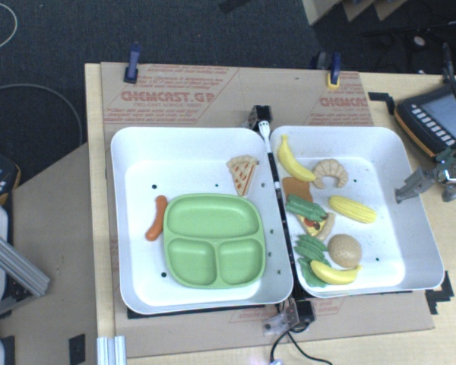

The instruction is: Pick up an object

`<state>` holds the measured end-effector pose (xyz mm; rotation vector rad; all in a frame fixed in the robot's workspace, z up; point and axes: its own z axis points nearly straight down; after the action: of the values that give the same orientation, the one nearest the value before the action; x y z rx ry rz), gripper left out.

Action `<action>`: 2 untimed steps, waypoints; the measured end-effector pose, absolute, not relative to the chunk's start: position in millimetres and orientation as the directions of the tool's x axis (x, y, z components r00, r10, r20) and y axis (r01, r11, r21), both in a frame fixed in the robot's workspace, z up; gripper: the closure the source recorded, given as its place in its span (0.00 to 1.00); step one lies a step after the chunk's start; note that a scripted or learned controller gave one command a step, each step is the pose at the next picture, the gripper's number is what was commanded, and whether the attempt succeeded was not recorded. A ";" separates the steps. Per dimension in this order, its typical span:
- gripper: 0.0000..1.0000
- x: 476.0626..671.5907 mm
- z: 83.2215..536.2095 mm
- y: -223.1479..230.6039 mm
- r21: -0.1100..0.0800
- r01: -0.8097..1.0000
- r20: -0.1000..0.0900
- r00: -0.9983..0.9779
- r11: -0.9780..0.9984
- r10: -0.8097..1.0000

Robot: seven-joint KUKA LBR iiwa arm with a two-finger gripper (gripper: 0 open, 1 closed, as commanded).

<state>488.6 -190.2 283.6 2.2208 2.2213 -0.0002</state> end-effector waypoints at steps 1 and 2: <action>0.00 479.0 306.9 -108.5 -0.001 1.000 0.001 -0.003 0.003 1.000; 0.00 479.9 349.6 -11.5 0.005 1.000 0.000 -0.006 0.006 1.000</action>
<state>479.9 -11.5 349.6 2.2128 2.2256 0.0056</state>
